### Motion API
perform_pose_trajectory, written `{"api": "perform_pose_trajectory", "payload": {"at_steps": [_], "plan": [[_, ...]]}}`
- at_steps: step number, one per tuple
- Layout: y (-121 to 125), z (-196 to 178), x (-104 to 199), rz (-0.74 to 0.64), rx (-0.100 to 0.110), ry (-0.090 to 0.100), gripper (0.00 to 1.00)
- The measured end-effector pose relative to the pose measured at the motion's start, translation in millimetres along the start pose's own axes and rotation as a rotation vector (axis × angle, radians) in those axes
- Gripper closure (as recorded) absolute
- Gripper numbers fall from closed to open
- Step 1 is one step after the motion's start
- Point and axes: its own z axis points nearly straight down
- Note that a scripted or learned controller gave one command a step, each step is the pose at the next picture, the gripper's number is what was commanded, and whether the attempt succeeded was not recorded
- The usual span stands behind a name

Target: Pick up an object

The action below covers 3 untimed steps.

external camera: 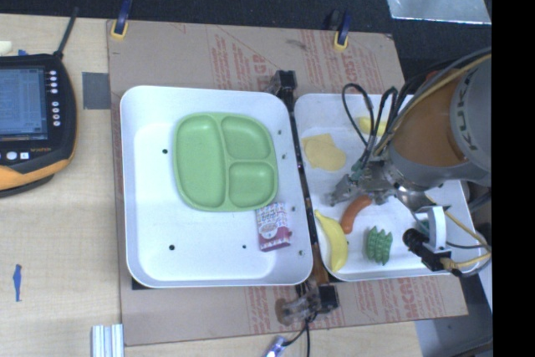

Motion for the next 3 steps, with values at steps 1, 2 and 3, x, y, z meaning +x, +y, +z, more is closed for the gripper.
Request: {"api": "perform_pose_trajectory", "payload": {"at_steps": [1,2,3], "plan": [[-28,0,9,0.003,-0.001,-0.001,0.0],[-28,-10,9,0.001,0.002,-0.002,1.0],[-3,-100,75,0.003,-0.002,0.0,1.0]]}}
